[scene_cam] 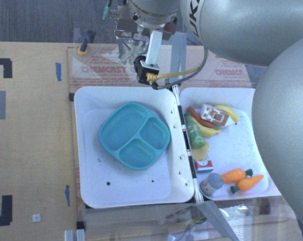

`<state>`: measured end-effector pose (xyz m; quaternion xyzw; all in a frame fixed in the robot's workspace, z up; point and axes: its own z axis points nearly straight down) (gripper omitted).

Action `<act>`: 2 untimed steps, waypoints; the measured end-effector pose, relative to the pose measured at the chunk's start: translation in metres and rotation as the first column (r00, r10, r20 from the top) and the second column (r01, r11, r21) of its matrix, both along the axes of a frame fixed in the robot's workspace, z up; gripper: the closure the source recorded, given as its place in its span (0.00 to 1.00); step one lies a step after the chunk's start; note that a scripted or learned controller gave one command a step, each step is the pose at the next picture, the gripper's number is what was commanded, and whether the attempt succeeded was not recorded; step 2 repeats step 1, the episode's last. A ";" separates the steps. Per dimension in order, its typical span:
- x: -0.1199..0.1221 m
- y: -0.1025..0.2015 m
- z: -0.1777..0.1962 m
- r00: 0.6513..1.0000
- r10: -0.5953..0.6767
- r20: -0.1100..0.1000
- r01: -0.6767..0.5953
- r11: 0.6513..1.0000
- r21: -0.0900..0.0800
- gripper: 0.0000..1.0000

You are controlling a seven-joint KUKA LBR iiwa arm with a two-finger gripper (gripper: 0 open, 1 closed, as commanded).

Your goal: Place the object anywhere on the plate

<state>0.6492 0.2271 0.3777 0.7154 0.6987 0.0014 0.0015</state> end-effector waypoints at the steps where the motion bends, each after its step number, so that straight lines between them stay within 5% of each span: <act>1: 0.000 0.001 0.000 1.000 0.002 -0.001 -0.002 1.000 0.000 0.00; 2: 0.000 0.001 0.000 1.000 0.002 -0.001 -0.002 1.000 0.000 0.00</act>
